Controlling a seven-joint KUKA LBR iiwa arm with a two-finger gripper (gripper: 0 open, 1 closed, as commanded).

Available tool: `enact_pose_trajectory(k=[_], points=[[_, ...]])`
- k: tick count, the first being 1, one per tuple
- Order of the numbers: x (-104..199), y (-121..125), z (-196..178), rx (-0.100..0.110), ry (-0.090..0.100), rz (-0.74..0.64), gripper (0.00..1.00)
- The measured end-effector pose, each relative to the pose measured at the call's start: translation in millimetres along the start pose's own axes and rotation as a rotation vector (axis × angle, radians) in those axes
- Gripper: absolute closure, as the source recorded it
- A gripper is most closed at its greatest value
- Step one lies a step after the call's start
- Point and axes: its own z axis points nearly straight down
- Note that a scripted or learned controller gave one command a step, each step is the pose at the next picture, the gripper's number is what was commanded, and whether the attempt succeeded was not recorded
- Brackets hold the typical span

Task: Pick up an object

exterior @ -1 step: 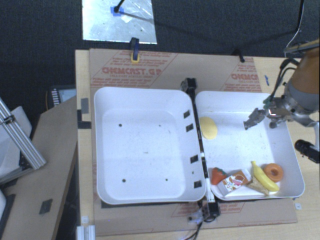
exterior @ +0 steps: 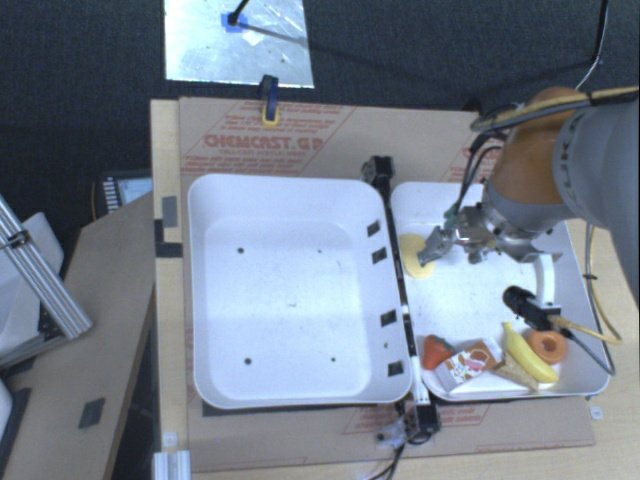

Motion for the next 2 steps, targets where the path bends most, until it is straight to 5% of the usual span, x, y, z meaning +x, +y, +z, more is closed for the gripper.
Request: enact_pose_trajectory(k=[1,2], points=[[-5,-1,-4,-0.003,-0.003,0.008,0.0],[-89,-40,-61,-0.006,-0.007,0.017,0.0]])
